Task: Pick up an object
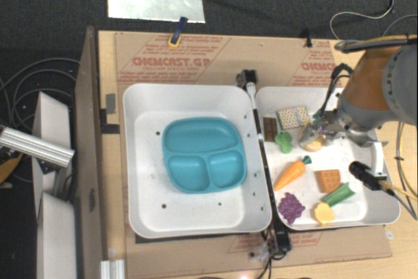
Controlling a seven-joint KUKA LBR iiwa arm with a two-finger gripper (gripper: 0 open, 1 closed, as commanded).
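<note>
Right white bin, claw over pale object, carrot nearby

The arm comes in from the right edge of the view, slanting down and to the left. Its grey body is bulky at the right edge, and the orange band sits just left of that, above the wrist. Below the band the grey wrist narrows toward the gripper, which lies at the arm's lower-left end, pointing down and left. Thin dark cables run along the upper left side of the band, down toward the gripper. The gripper's metal parts are small and blurred, so their setting cannot be made out.
</note>
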